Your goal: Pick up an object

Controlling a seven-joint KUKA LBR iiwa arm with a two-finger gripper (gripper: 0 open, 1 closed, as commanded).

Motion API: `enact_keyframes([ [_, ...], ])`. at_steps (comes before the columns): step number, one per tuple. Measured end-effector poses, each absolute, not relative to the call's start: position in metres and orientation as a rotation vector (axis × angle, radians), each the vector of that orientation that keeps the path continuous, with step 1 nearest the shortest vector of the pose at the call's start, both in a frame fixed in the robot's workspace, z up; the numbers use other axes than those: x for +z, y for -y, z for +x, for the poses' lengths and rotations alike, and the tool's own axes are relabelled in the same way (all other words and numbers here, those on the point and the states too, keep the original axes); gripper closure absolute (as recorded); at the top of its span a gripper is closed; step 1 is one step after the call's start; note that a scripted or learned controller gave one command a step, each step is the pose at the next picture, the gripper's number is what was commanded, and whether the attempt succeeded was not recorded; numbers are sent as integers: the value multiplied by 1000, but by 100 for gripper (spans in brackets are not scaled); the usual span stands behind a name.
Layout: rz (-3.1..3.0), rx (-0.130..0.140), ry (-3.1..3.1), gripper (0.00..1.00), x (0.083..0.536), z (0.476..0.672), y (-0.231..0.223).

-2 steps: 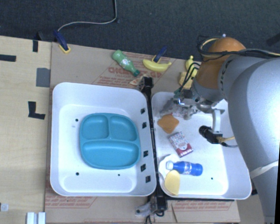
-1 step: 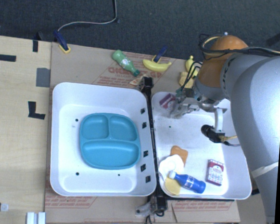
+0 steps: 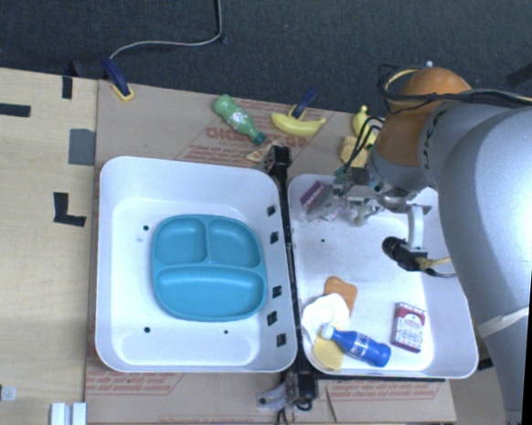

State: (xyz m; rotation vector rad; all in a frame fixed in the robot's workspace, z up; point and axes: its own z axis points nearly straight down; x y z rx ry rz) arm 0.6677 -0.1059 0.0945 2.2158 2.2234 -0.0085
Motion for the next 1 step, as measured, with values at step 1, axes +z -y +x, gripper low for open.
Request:
enact_keyframes([
  [1,2220,-4,-2221,0,85,668,96],
])
